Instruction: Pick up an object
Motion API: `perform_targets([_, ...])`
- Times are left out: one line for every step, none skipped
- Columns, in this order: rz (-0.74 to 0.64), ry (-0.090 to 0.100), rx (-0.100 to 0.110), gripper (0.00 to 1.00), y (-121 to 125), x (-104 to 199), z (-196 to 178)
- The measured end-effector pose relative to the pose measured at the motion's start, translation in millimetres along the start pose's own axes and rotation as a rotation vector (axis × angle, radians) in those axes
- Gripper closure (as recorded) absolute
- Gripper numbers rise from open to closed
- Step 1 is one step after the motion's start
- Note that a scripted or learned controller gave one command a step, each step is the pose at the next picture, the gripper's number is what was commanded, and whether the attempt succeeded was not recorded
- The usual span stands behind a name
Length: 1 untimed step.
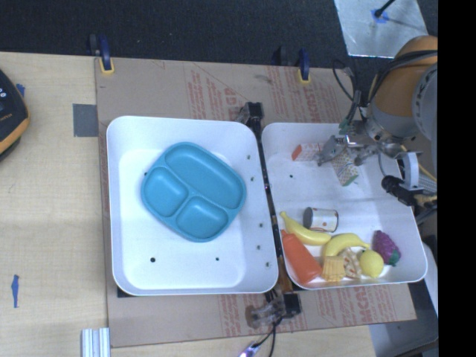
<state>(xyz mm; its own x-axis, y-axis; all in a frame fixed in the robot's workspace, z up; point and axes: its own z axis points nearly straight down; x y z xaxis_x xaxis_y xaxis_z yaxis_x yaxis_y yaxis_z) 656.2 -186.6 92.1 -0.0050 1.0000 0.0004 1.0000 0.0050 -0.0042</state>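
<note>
The gripper (344, 157) hangs low over the far part of the right bin (297, 184), and its fingers are too blurred and tangled with the wrist hardware to tell whether they are spread or pressed together. Just below them lies a small pale patterned packet (346, 172), touching or nearly touching the fingertips; whether it sits between them cannot be told. To the left of the gripper, on the bin floor, is a small orange-red scrap (297, 152). Behind the gripper the grey arm with its orange band (413, 58) enters from the right.

Nearer the front of the same bin the other objects crowd together: a small dark-and-white can (320, 219) on its side, a yellow banana (303, 230) just beside it, a second banana-like yellow piece (346, 242), an orange carrot-like piece (300, 260) against the left wall, a tan waffle-like block (334, 268), a lemon (371, 263) and a purple bunch of grapes (386, 246).

The left bin (126, 199) holds a blue divided plate (193, 190), lying flat with three compartments.
</note>
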Motion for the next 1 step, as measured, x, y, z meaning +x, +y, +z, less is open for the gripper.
perform_targets([-0.001,0.0,0.001,0.0,-0.1,17.0,0.2])
